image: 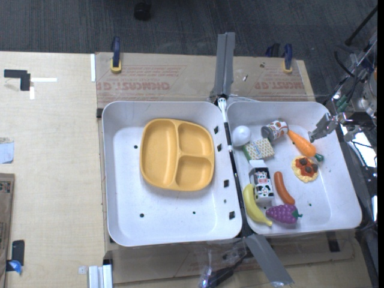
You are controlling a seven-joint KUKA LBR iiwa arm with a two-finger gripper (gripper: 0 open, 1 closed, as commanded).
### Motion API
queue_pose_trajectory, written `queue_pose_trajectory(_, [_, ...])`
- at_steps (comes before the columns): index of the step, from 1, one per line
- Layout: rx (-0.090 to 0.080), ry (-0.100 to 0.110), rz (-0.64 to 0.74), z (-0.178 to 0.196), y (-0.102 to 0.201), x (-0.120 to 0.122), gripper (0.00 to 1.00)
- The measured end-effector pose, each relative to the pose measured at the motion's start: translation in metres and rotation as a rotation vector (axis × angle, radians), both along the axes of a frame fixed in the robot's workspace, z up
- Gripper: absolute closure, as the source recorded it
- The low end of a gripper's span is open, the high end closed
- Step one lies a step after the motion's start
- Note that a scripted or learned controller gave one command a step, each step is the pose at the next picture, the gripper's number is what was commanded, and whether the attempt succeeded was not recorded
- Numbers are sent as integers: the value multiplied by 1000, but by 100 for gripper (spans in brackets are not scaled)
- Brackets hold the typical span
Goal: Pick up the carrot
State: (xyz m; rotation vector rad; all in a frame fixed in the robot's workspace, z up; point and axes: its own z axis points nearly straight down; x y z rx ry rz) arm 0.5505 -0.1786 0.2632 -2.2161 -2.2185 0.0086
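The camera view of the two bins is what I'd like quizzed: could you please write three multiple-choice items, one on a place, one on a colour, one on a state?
1. Where does the carrot lie?
A. On the yellow plate
B. In the right bin
C. On the bench

2. What colour is the divided plate?
A. Yellow
B. Blue
C. Red

3. How does the carrot stand to the hand?
A. Lifted
B. Lying in the bin, the hand at its tip
C. Hanging over the left bin

Key: 1 B, it lies among the toys in the right bin. 2 A, it is plain yellow. 3 B, it rests flat.
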Motion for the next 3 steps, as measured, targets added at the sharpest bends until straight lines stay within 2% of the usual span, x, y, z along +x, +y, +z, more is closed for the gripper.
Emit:
queue_pose_trajectory(1, [4, -4, 85, -159, -33, 41, 0])
queue_pose_trajectory(2, [4, 1, 83, -154, -34, 41, 100])
queue_pose_trajectory(3, [0, 13, -32, -83, 48, 85, 100])
